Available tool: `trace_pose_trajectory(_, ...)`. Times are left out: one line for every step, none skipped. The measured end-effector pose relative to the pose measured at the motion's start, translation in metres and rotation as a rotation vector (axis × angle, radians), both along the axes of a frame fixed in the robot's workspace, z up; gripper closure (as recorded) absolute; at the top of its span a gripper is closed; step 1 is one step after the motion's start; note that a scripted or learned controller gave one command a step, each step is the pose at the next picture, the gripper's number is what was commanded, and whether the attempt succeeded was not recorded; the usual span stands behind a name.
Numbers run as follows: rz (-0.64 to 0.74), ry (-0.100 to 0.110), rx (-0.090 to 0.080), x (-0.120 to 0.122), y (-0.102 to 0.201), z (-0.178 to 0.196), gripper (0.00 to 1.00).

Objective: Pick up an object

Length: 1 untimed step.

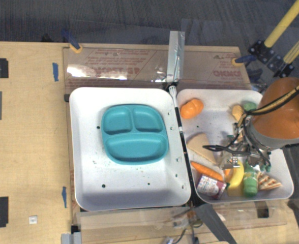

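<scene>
Gripper (234,159) sits low over the clutter at right bin's (210,96) front edge, above banana (236,177) and carrot (207,170). Can't tell its state, wrist blocks it. Suggest picking one isolated obj, e.g. the orange (191,108) near back-left corner, coming straight down.

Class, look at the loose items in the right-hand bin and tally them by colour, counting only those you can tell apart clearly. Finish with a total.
Orange: 2, a round fruit and a carrot
Yellow: 1, a banana
Green: 1, a green piece
Purple and white: 1, a packet
Tan: 1, a wedge
Total: 6. Items under the gripper are too cluttered to count.
</scene>
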<state>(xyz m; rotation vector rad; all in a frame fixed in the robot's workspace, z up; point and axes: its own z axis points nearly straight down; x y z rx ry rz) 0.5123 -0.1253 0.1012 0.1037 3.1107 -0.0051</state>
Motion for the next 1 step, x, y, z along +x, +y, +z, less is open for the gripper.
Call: trace_pose_trajectory(0.192,0.016,-0.002,0.0149,-0.0755,-0.0118,1.00)
